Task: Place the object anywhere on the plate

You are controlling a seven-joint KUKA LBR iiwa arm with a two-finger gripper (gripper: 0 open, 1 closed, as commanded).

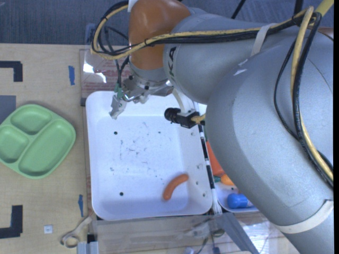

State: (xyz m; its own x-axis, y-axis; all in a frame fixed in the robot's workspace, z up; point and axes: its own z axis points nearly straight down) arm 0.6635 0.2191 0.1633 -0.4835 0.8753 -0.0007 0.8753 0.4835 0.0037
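Gripper sits over the far-left corner of the left bin, fingers pointing down-left toward the bin floor; nothing visible btwn them, and can't tell whether they're spread or closed, since they read as one small grey tip from this angle. Just above it, the wrist w/ the orange band, and behind that the big grey arm sweeping in from the right, w/ yellow and black cables looped over it. 2 white bins side by side: the left one fully seen, the right bin mostly covered by the arm. In the left bin, 1 orange sausage-shaped object lies near the front-right corner, well apart from the gripper, touching nothing but the floor; also a few small dark specks and scuff marks on that floor. In the visible sliver of the right bin: 1 blue item, and orange bits beside it, too hidden to count or name. Left of the bins, on the wooden bench, 1 green plate w/ 3 compartments, nothing in them. Object is well apart from the plate, w/ the bin wall btwn them.
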